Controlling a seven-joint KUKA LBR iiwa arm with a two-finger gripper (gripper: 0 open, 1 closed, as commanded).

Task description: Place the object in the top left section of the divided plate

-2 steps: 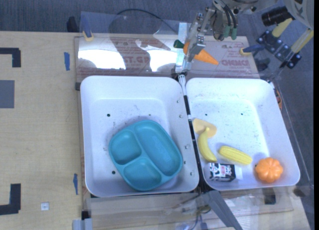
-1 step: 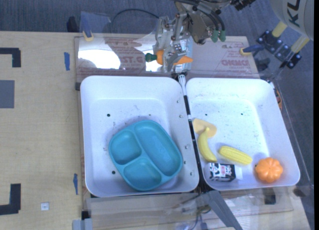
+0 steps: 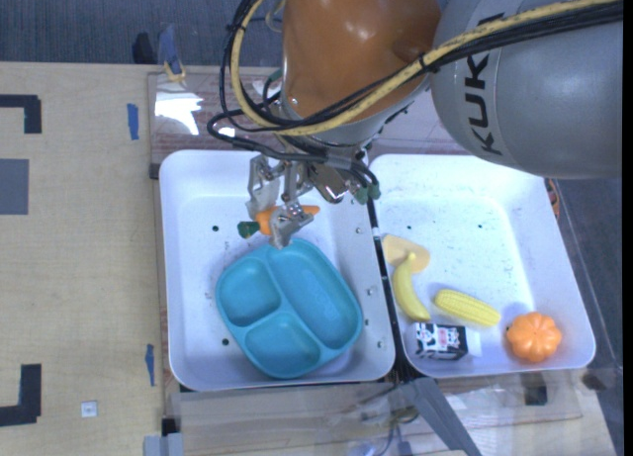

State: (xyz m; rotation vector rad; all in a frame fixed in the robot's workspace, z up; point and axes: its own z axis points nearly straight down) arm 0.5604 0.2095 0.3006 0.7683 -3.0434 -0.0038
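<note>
From my screen I see the gripper (image 3: 282, 222) hanging over the left bin (image 3: 188, 246), its fingers clamped on a small orange carrot (image 3: 265, 219) with a green tip. The carrot sits just at 12 o'clock of the blue divided plate (image 3: 287, 311), at its upper rim. In the right bin (image 3: 514, 217) lie a banana (image 3: 406, 281), a corn cob (image 3: 467, 308), a small carton (image 3: 440, 340) and an orange (image 3: 534, 335)

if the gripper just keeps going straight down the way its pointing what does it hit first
Most likely the blue divided plate. The gripper points down over the plate's upper rim, with a small orange carrot-like object at its fingers. Depth is unclear, so it might meet the left bin's floor just beside the rim.
</note>
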